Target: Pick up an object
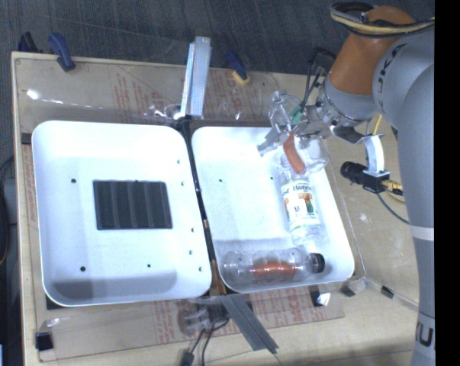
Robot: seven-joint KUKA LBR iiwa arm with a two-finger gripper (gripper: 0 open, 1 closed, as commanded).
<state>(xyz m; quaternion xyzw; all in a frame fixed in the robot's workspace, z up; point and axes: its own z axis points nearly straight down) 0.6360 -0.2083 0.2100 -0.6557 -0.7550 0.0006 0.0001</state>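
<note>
Nearby, two clear bottles crowd the hand.

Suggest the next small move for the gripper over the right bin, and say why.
Probably lower straight down onto the upright-labelled bottle. The gripper sits at the right bin's far end, just above that bottle's cap end, with nothing visibly held. The second bottle lies along the near wall, farther off.

Robot arm: smooth grey rounded casing, ringed above the wrist by an orange band. Thin dark cables are routed along the wrist at the band's 9 o'clock side. A pale metallic gripper is fitted below.
</note>
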